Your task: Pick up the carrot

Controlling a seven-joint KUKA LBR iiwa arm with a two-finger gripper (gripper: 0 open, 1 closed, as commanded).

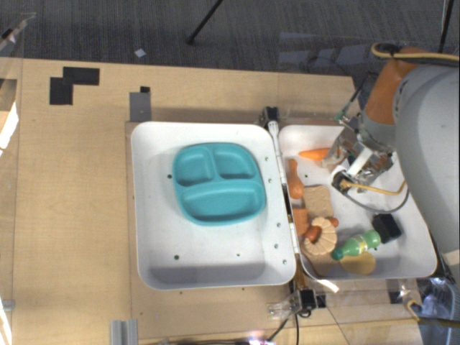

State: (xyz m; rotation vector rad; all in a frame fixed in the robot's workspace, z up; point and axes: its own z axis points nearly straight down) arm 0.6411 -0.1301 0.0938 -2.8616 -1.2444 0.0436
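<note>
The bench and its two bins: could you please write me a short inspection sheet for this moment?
Surface: wooden bench bearing left bin and right bin.
Job's things: carrot lies at the right bin's far end.
Clutter: teal plate in left bin; toy foods and green bottle in right bin.
Grippers: gripper right beside the carrot, not holding it.
Cables: yellow wire at gripper.
Surroundings: dark carpet.

A bulky pale grey arm with an orange band above the wrist, and a yellow cable looping off its metal gripper
</note>
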